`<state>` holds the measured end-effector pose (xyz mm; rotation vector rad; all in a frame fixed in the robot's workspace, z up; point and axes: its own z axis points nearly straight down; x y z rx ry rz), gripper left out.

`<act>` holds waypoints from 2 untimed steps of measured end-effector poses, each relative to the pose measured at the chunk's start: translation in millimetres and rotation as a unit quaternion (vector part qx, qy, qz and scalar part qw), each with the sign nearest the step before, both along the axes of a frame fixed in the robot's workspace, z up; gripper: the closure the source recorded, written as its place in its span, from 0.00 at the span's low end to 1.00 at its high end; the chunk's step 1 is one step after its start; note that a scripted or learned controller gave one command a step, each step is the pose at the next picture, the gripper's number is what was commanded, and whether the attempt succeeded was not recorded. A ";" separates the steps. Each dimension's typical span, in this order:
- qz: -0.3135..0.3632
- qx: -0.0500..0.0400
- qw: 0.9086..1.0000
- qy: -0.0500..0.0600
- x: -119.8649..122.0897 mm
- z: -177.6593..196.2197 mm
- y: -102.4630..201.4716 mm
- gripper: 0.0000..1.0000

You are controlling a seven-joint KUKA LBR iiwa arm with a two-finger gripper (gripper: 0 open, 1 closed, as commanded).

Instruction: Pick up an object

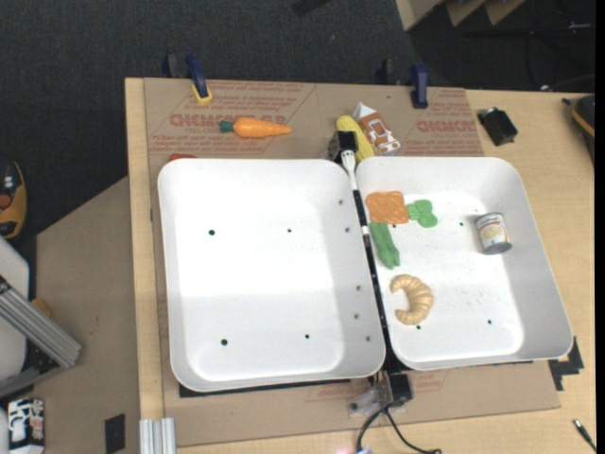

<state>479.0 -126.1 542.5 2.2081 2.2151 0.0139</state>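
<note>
Two white bins sit side by side; the left bin point(255, 272) is bare, and the right bin point(510, 301) holds a tan croissant point(413, 298) curving near its front, a green strip point(385, 244) running front to back, an orange slab point(387, 207), and a small can point(492, 232) lying well apart to the right.

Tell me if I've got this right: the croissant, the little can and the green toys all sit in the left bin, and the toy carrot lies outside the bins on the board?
Not quite. The camera view shows the croissant, the little can and the green toys in the right bin, not the left bin. The rest holds: the toy carrot lies outside the bins on the board.
</note>
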 end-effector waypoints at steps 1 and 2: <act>-0.001 0.001 1.000 0.007 0.5 -7.5 -0.7 0.00; 0.003 0.003 1.000 0.015 45.7 -142.7 79.5 0.00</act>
